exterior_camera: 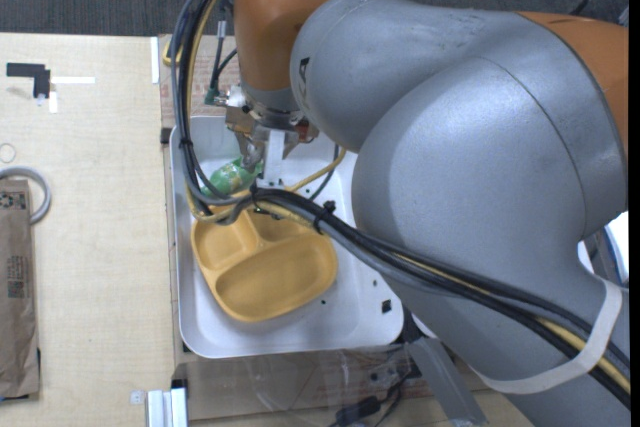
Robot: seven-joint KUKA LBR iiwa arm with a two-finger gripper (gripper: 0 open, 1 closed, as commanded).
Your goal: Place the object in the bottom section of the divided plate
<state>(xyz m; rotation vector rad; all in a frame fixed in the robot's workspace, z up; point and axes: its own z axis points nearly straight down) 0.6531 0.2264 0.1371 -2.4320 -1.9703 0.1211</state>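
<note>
One green object, small, rounded and glossy like a plastic toy [229, 178], is what I am tracking, and it is lying in the shallow white bin [300, 335] just above the top edge of the tan plastic divided plate [265, 267], touching or nearly touching the plate's rim. It is not in any of the plate's sections. The plate's big bottom section, the wide trough on the side farthest from the green object, is sitting bare, and the two smaller compartments are lying between it and the object.

I am looking at the end effector [256, 155] hanging from the grey arm just beside the green object, on the side away from the plate's left rim, with its metal tips reaching down near the object. Black and yellow cables are crossing in front of it, and I cannot tell whether it is released or clenched, nor whether anything is caught in it; the object appears to be resting on the bin floor rather than being carried.

My judgement is that I am sitting at the pick-up step, with transport not yet begun. What the next move is calling for is a secure hold on the green object, a lift high enough to clear the plate's rim and inner dividers, then a carry across the small compartments to the bottom section before letting go low.
</note>
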